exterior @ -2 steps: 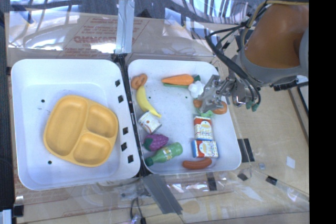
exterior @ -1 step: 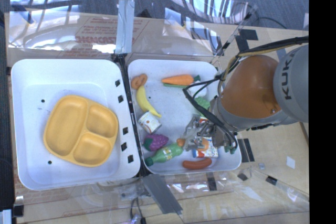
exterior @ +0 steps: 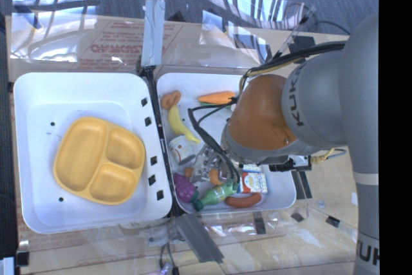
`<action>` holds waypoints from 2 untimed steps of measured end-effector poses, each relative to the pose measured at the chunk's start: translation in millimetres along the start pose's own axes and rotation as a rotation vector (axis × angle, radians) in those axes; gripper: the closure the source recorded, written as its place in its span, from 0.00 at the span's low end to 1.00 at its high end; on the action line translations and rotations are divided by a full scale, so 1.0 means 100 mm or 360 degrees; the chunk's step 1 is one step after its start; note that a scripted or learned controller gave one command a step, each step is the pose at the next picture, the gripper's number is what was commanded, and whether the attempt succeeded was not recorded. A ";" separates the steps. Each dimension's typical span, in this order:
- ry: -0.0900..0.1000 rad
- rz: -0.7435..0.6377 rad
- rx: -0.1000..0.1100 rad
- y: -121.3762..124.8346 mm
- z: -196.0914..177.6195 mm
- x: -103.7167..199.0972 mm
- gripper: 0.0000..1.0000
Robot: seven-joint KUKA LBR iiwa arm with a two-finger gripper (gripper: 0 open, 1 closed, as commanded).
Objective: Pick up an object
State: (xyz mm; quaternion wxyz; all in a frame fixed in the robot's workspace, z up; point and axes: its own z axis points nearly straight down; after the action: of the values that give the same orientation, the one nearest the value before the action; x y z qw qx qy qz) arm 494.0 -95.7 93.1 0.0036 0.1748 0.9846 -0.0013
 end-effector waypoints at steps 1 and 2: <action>-0.0004 0.0068 -0.0006 0.32 -1.03 -0.42 1.00; 0.0015 -0.0439 -0.0004 -0.15 -0.47 0.12 1.00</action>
State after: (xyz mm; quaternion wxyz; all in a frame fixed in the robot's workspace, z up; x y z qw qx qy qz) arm 476.9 -105.8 140.4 -0.0011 0.0378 0.9993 0.0004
